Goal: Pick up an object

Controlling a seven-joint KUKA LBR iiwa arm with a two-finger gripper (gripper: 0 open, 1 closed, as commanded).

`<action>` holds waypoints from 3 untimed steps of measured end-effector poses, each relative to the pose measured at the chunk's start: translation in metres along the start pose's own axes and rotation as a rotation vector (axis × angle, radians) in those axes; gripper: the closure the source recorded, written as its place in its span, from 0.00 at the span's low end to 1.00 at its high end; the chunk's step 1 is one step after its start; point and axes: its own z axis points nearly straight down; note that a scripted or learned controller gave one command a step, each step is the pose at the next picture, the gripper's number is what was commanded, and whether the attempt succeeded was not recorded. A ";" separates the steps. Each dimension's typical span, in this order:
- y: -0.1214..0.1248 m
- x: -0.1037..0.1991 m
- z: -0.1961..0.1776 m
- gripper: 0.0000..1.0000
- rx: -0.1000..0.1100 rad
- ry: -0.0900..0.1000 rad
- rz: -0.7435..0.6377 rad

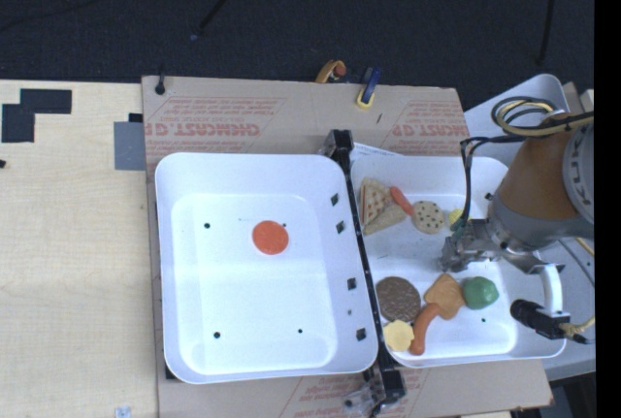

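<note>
Over the right bin (485, 343), gripper (462, 249) sits low; grip state cannot be told. Just below it: tan piece (443, 295), green ball (479, 291), brown disc (397, 298). Cookie (426, 215) lies above-left. Left bin (179, 212) holds an orange disc (271, 238).

Orange disc (271, 238), green ball (479, 291), speckled tan cookie (426, 214), brown patty (397, 298).
</note>
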 end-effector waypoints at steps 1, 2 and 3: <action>0.106 0.031 -0.013 1.00 -0.012 -0.003 -0.013; 0.068 0.082 0.011 1.00 0.002 -0.001 -0.009; 0.030 0.085 0.010 1.00 0.001 -0.001 -0.007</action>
